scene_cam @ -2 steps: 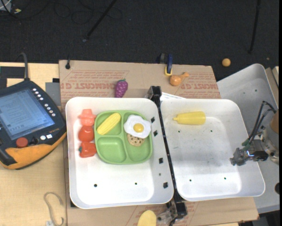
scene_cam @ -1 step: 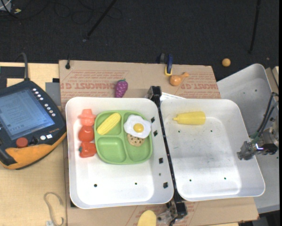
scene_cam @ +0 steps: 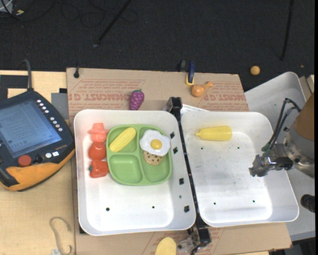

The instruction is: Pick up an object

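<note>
Camera view: yellow mustard bottle [scene_cam: 214,134] in right bin [scene_cam: 239,217], well apart from gripper [scene_cam: 259,168]; jaws' state unclear.

The arm [scene_cam: 307,137] shows a grey wrist under an orange-brown band, black cables looping alongside, ending in a dark, seemingly metal gripper [scene_cam: 258,167].

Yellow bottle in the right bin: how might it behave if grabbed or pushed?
The yellow bottle lies on its side and looks rounded, so a push would probably roll it. Its smooth plastic-looking surface may slip. It looks like a toy, probably light and stiff.
</note>
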Controlling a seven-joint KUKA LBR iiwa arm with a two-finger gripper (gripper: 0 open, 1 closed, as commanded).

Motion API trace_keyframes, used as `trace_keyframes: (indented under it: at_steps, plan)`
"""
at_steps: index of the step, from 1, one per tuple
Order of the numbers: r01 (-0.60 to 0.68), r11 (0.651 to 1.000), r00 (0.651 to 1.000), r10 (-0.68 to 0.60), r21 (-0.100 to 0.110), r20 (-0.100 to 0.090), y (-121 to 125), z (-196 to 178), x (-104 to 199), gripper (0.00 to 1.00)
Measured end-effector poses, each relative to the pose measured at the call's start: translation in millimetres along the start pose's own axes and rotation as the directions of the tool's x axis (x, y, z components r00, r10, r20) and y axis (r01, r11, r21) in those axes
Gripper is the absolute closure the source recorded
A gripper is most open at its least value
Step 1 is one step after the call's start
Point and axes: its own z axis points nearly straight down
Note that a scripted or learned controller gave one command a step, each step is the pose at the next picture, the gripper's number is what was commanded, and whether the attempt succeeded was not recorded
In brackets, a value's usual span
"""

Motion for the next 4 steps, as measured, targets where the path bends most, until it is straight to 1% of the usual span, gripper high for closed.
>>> trace_keyframes:
  at_steps: [1,2,3,4]
  plan:
    - [-0.001,1.000,1.000,0.001,0.004,-0.001,12,9,44,1.00]
    - [-0.001,1.000,1.000,0.001,0.003,0.000,31,18,98,1.00]
    - [-0.001,1.000,1.000,0.001,0.002,0.000,46,14,146,1.00]
    - [-0.005,1.000,1.000,0.005,0.002,0.001,64,19,157,1.00]
